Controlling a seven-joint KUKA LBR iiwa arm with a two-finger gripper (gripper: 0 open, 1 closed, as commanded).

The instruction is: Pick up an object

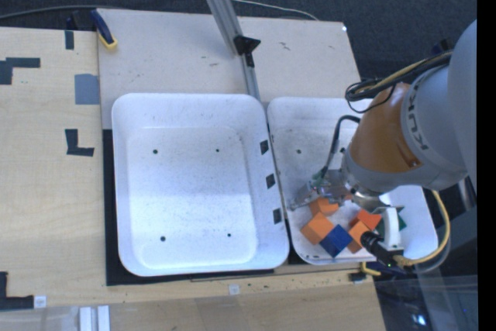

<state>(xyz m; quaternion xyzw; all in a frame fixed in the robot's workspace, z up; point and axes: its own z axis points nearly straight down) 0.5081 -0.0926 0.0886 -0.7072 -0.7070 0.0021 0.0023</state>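
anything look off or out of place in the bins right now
Nothing looks spilled or damaged. The small blocks, orange block and blue block among them, sit crowded in the near corner of the right white bin, tilted at odd angles beneath the grey arm's gripper. The left white bin sits square.

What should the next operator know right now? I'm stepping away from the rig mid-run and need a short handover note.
Gripper: down inside the right bin, over its near end; its fingers are hidden under the wrist, so a grasp cannot be confirmed.
Objects: clustered at the right bin's near end: an orange block, a blue block, another orange block and a green and white piece.
Left bin: white, beside the right bin.
Done: the arm has reached the pile.
Left: secure one object and lift it, then check that it is actually held.
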